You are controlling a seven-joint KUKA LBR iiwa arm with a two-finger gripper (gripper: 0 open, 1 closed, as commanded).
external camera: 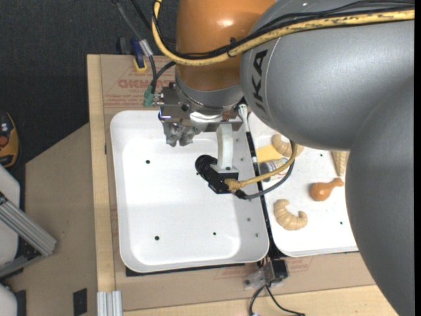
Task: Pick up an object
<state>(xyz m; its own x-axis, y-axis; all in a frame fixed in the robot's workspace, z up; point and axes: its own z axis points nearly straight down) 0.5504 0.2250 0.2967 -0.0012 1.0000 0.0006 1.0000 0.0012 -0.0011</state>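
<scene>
Arm (329,64) of smooth grey shell, very large, reaches in from the right, with a glossy rounded orange band (210,25) above the wrist. Below it two shallow white bins with rounded corners lie side by side, the left bin (171,236) and the right bin (316,242). The metal gripper (177,137) hangs over the far part of the left bin; whether it is open or closed, and if it holds something, I cannot tell. The things to pick lie in the right bin, well apart from the gripper: a pale, ribbed curved piece (290,216), a tan drumstick-shaped piece (324,189) and a flat yellow piece (266,154).
</scene>
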